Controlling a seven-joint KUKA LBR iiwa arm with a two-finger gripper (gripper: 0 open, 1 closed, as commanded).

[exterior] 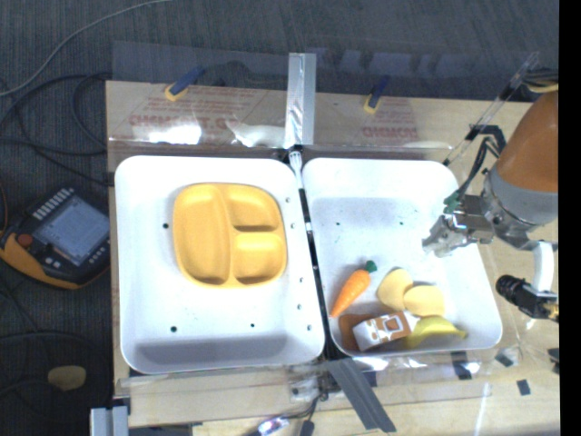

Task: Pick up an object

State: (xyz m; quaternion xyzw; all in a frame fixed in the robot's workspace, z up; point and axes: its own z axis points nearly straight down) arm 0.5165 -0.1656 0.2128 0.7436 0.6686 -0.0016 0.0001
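In the right bin [381, 189] an orange carrot with a green top [352, 289] lies near the divider. Beside it sit two pale yellow rounded pieces [408, 291], a yellow banana [434, 331] and a small brown and white carton [381, 331], all crowded into the near right corner. My gripper [445, 236] hovers over the right edge of this bin, above and to the right of the pile, with nothing seen between its fingers. The grey arm with its orange band [536, 153] enters from the right.
The left bin [145, 334] holds a yellow divided plate [229, 232]. A metal divider [304, 234] separates the bins. A handheld controller [56, 236] and cables lie on the floor to the left. The far half of the right bin is bare white.
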